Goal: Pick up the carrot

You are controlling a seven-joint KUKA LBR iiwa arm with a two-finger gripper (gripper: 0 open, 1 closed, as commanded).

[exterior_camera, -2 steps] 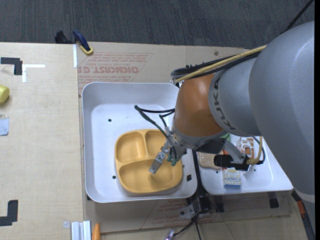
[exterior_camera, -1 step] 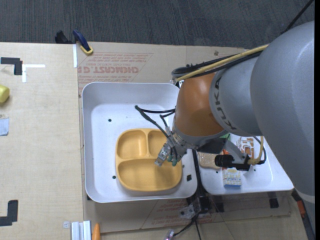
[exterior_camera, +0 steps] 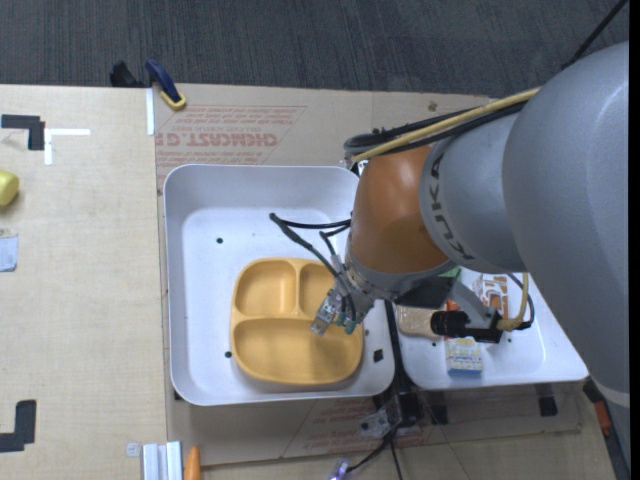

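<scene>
My gripper [exterior_camera: 335, 314] hangs low in the left bin [exterior_camera: 196, 268], at the right edge of a yellow divided plate [exterior_camera: 272, 313] that lies in the bin's middle. It sits over the spot where the plate's dividers meet the rim. I see nothing orange between its tips, and the view is too small to tell how they stand. The grey arm with its orange band [exterior_camera: 395, 218] reaches in from the right and hides most of the right bin [exterior_camera: 560, 368].
Black cables [exterior_camera: 300, 230] trail across the left bin behind the plate. In the right bin lie a small blue and white box [exterior_camera: 463, 356] and a printed packet [exterior_camera: 491, 291]. A yellow object [exterior_camera: 6, 188] rests on the bench at far left.
</scene>
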